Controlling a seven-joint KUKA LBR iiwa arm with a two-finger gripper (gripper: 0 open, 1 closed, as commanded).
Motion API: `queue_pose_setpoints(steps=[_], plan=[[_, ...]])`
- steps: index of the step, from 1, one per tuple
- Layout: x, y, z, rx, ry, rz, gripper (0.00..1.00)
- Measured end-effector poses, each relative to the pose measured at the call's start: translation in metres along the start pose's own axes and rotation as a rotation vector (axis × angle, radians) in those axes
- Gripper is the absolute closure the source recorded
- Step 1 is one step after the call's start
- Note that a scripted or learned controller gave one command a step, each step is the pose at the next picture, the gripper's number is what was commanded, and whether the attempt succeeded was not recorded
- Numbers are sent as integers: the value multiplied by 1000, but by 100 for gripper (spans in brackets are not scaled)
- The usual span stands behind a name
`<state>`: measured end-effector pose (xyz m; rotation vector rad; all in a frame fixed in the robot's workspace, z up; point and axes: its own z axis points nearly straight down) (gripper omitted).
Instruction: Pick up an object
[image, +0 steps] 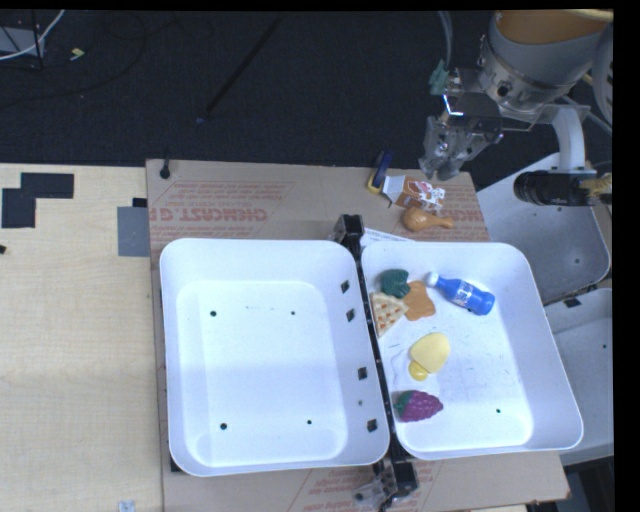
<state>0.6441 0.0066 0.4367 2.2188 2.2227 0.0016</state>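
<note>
The right bin (545, 330) holds a blue bottle (464, 294), a dark green piece (394, 282), an orange piece (419, 301), a tan wedge (386, 312), a yellow lemon-like piece (430, 353) and a purple grape bunch (418, 406). My gripper (446, 160) hangs high above the bench's far edge, beyond the right bin and well clear of these objects. I see nothing between its fingers from this angle.
The left bin (175, 330) lies beside the right one, with a black hinge strip (362, 330) between them. Behind the right bin, on the cardboard, lie a brown toy (426, 219), a small white-red item (421, 191) and a blue-yellow item (379, 172).
</note>
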Motion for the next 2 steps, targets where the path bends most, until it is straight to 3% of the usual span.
queue_pose_setpoints(steps=[2], plan=[[22, 0, -105, -2, 0, 0, 100]])
